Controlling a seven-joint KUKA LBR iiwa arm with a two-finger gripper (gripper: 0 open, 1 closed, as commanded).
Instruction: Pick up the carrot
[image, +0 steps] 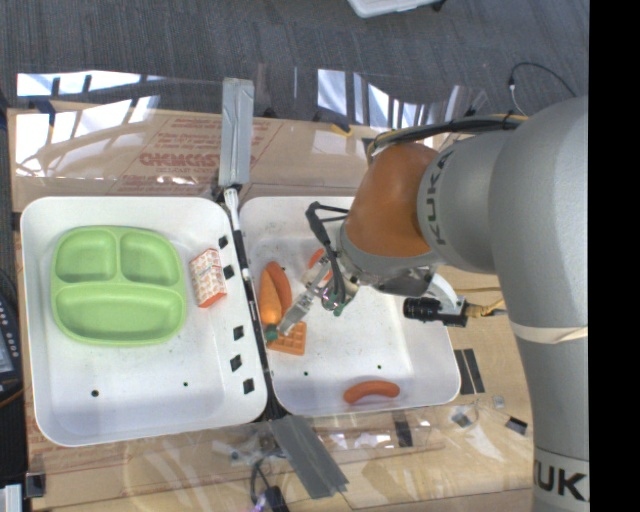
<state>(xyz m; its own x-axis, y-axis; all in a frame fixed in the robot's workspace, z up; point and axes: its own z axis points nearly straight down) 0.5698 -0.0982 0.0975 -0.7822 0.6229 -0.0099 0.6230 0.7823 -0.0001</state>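
The carrot (275, 290), orange and elongated, lies near the left wall of the right bin (430, 350), pointing roughly along that wall. My gripper (303, 308) reaches down from the orange-banded wrist (390, 205) and sits just right of the carrot's lower end, close above a waffle piece (290, 342). Nothing shows whether it touches the carrot. The arm hides the bin's upper right part.
A red sausage (372, 392) lies near the right bin's front wall. A small reddish item (317, 258) peeks out beside the wrist. In the left bin (120, 390) rest a green divided tray (118, 285) and a small carton (207, 277).
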